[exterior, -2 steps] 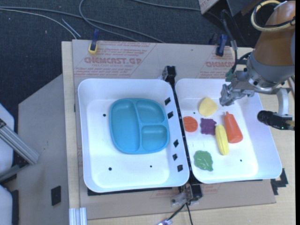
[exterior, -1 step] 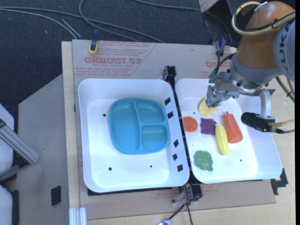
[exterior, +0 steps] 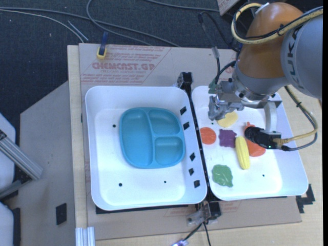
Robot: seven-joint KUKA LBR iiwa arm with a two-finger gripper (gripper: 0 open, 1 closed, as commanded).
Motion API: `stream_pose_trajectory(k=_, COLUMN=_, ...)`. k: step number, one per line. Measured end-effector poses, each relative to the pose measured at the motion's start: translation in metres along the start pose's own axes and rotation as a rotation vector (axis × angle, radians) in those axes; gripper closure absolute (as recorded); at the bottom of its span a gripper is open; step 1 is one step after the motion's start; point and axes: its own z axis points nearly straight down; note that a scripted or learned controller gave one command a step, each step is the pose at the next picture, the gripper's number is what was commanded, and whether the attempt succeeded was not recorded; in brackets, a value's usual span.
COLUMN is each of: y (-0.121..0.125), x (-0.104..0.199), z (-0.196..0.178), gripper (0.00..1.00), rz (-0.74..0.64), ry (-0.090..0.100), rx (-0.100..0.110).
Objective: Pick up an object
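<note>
Your bench (exterior: pixel 128 65) is a cardboard-topped board on dark carpet, with cables looping across the floor behind it and two shallow white bins side by side on top. In the left bin (exterior: pixel 97 137) you have a blue divided plate (exterior: pixel 151 137) lying flat near the middle. The right bin (exterior: pixel 287 178) holds the toy food: an orange round piece (exterior: pixel 207 135), a purple block (exterior: pixel 227 137) just beside it, a yellow corn cob (exterior: pixel 242 152) lying lengthwise, a green leafy piece (exterior: pixel 222 175) nearer the front, a red piece (exterior: pixel 255 148) partly under a black fitting, and a pale yellow piece (exterior: pixel 228 119). The gripper (exterior: pixel 221 111) hangs low over that pale yellow piece; you cannot tell from here whether it has closed on anything.
</note>
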Motion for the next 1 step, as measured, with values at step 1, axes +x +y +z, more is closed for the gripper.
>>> stream_pose_trajectory(k=1, y=-0.0126, x=0.0484, z=0.0194, gripper=1.00, rz=0.001, ry=-0.001, rx=0.003)
